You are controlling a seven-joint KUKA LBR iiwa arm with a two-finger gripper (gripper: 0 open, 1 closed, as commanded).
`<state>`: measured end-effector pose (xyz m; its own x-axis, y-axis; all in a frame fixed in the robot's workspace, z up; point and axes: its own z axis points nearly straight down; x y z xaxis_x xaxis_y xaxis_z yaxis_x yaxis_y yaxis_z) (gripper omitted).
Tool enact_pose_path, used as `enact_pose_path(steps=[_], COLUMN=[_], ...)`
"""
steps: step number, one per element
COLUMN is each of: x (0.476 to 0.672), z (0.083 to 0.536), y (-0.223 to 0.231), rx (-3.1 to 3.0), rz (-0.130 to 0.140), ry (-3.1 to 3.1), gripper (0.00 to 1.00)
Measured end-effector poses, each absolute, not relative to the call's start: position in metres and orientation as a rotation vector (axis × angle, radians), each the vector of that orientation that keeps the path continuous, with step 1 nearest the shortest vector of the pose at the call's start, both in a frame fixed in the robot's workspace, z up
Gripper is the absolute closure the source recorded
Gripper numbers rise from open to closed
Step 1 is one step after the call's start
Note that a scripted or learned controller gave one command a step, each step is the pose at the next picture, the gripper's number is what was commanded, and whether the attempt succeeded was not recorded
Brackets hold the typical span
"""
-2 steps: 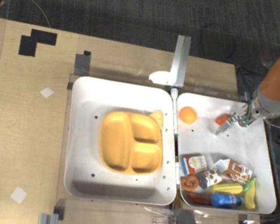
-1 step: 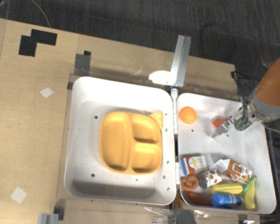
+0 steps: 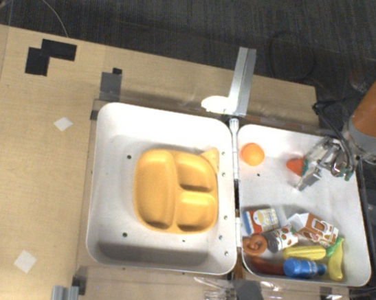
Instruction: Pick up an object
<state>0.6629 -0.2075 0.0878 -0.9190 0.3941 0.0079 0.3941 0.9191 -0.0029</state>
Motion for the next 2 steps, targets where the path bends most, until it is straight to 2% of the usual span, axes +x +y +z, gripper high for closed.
enact_pose_path(steps=[1, 2], x=[0.630, 0.634], z=[0.088, 0.088], y=[-0.155, -0.182], rx=[-0.702, -1.333], rz=[-0.005, -0.004], ry=[-3.073, -2.855], gripper=[0.00, 0.00])
